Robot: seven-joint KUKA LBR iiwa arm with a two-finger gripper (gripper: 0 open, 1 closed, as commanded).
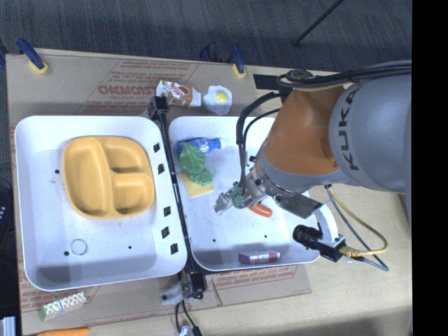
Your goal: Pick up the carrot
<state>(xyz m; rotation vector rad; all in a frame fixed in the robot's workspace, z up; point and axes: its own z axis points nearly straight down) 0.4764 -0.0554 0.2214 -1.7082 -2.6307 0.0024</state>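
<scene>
Arm [329, 131] over rt bin [210, 254], tool [238, 200] low beside carrot [262, 211], maybe touching; grip state unclear

both bins [42, 243] look like white plastic, smooth with a dull sheen. yellow divided tray [108, 175] in the left bin: plastic, satin, soft highlights on the ridges. bench sheet [126, 82] under the bins reads as brown cardboard, matt, printed in red. arm shell [381, 128]: grey, smooth, semi-gloss; orange band [304, 135] smooth, low gloss. gripper [234, 200] parts glint like bare metal. carrot [262, 211] beside it: orange, slightly shiny. green item [196, 163]: knobbly, matt. floor [140, 12] looks like dark ribbed carpet.
</scene>
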